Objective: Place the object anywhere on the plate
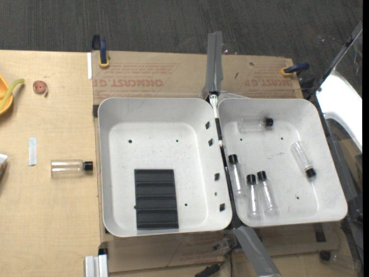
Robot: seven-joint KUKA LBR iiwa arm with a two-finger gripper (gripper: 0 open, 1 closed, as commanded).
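Note:
A black ribbed plate [155, 198] lies flat in the left bin [150, 111], toward its front. Several clear vials with black caps lie in the right bin [323, 212]. One vial [253, 124] rests near the back wall. Another vial [302, 159] lies slanted on the right side. A third vial [236, 176] lies along the left wall. Beside it, a pair of vials [259, 195] lie side by side near the front, caps pointing to the back.
Another clear vial [71, 166] lies on the wooden bench left of the bins. A small white strip [32, 151] and a pink disc [39, 87] are also there. Clamps [101, 51] hold the cardboard behind the bins. A white curved part [343, 105] stands at the right edge.

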